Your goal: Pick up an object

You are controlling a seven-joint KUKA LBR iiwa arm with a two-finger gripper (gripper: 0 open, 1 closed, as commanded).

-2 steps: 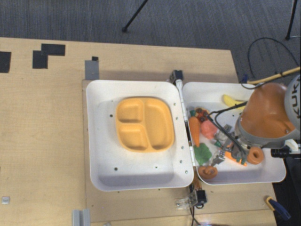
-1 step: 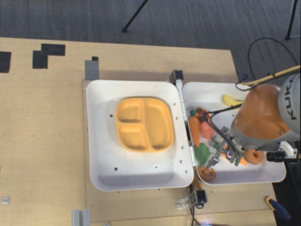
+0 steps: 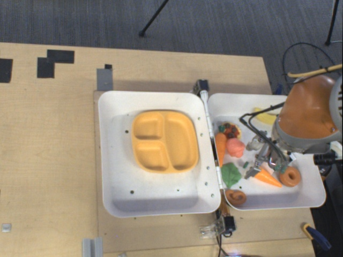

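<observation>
The right bin [image 3: 311, 197] holds several toy foods. A long orange carrot [image 3: 220, 146] lies by its left wall, with a pink piece [image 3: 235, 146] and a red and dark cluster [image 3: 230, 128] beside it. A green piece [image 3: 231, 174] and a brown ring [image 3: 236, 197] sit near the front left. An orange cone-shaped piece [image 3: 266, 178] and a brown doughnut [image 3: 290, 176] lie at the front middle. My gripper [image 3: 261, 162] hangs low over the bin, just above the orange cone's left end. The arm's orange band [image 3: 308, 108] hides the bin's back right, where a yellow piece [image 3: 263, 115] peeks out.
The left bin [image 3: 115, 197] holds a yellow divided plate [image 3: 163, 141]. A ridge with a black clamp [image 3: 201, 85] separates the two bins. Bare wooden bench [image 3: 48, 159] spreads to the left. Cables and a connector [image 3: 222, 226] lie at the front between the bins.
</observation>
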